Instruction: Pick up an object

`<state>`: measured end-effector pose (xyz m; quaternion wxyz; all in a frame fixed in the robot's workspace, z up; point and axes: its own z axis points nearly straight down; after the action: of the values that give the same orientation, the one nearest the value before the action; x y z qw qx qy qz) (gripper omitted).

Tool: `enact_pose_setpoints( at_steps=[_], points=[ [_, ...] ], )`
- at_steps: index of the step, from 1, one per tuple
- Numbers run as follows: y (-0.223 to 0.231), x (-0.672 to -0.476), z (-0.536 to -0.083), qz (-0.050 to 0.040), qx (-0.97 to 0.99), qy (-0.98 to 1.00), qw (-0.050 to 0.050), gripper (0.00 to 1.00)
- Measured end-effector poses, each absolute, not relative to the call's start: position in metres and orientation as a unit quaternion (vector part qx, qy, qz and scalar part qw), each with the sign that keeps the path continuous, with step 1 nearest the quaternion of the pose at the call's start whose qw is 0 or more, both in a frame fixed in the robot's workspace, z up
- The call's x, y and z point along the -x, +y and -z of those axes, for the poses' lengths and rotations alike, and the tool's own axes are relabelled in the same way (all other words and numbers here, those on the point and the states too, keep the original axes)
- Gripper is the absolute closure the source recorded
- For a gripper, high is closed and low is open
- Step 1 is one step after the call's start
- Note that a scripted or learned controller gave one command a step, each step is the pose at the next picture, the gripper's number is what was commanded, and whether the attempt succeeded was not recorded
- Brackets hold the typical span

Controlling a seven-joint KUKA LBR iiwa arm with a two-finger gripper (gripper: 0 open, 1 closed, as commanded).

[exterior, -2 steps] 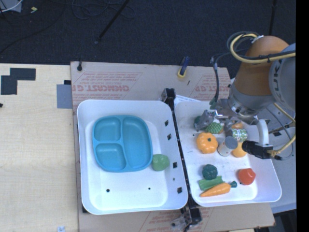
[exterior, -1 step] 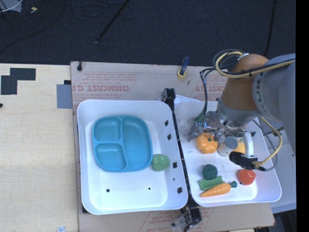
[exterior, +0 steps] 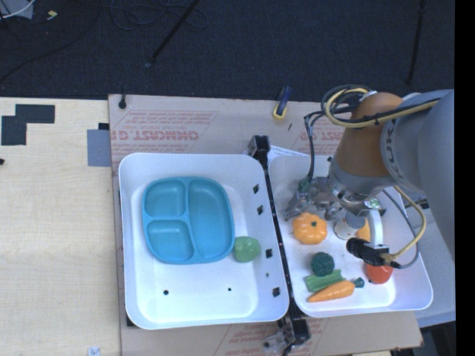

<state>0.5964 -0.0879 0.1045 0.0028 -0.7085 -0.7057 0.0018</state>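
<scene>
1. Pale wooden bench (exterior: pixel 52 228) and brown cardboard (exterior: pixel 185 128) with reversed red lettering are seen beneath two white bins.
2. Gripper (exterior: pixel 319 199) is lowered over the orange pumpkin (exterior: pixel 309 229) in the right bin (exterior: pixel 415 291); finger state cannot be told.

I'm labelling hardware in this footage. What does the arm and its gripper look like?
The arm is grey with a rounded orange band above the wrist. Yellow and black cables loop beside the band. The gripper end is dull grey metal.
</scene>
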Motion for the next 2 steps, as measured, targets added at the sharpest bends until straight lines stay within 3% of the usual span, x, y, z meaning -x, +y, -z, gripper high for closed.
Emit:
enact_pose_setpoints(
  at_steps=[1,2],
  points=[
    [-0.089,-0.595,-0.109,-0.0046,0.71,-0.704,0.006,1.0],
    [-0.096,-0.605,-0.156,-0.0011,0.71,-0.704,0.001,1.0]
  ],
)
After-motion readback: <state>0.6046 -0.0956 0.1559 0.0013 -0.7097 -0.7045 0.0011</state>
